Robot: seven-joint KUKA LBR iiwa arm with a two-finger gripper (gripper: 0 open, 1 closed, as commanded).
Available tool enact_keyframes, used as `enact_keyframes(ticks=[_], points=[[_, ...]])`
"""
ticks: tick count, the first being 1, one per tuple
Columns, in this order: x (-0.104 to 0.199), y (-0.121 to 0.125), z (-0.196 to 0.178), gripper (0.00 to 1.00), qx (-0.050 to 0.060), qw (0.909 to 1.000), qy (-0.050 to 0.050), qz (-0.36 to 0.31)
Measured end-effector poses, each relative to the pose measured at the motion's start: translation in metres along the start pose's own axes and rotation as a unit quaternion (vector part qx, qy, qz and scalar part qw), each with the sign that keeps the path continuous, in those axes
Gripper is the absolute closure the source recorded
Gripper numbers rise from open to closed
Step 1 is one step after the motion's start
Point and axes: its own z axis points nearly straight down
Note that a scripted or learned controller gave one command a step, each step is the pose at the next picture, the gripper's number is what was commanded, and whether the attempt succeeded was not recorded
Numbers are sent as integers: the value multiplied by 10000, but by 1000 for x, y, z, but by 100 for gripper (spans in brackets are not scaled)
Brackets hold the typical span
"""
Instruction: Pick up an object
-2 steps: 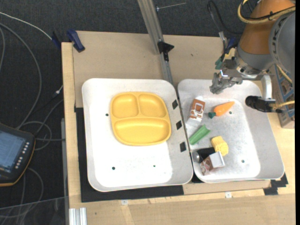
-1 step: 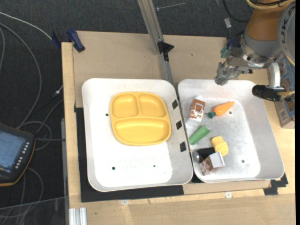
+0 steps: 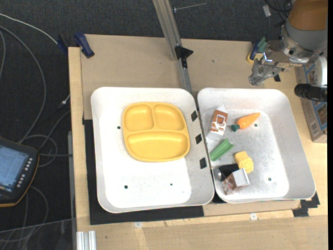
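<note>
At the near edge of the right bin [image 3: 291,139] lies a small brown and white packet [image 3: 237,181], tilted, touching a black object [image 3: 226,171] just beside it. These sit closest to the viewer. Just behind them is a yellow corn-shaped toy [image 3: 244,161]. Toward the middle of the bin lies a green cylinder [image 3: 221,150], slanted, near the bin's left wall. Behind that is a white and brown carton [image 3: 218,123], and beside it an orange carrot toy [image 3: 247,120], pointing up and to the right. Any of these could serve as the object to pick up; none is lifted yet.

The left bin [image 3: 104,139] holds a yellow divided plate [image 3: 155,131] with three compartments, lying flat.

The gripper [image 3: 260,73] hangs beyond the far edge of the right bin, over the bare bench [image 3: 130,61], at the end of the grey and orange arm [image 3: 307,20] entering from the upper right. Whether its fingers are spread or closed cannot be told from here; nothing shows between them.

The task appears to be at its start, in the approach step. The carrot toy is the nearest piece to the gripper, yet well apart from it, nearer the viewer and inside the bin. The next move likely calls for travelling over the bin wall, lining up above one chosen piece, and descending.
</note>
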Motion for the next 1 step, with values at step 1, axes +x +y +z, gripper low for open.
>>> enact_keyframes(ticks=[1], points=[[55, -23, 1, 100, 56, 10000, 24, -26]])
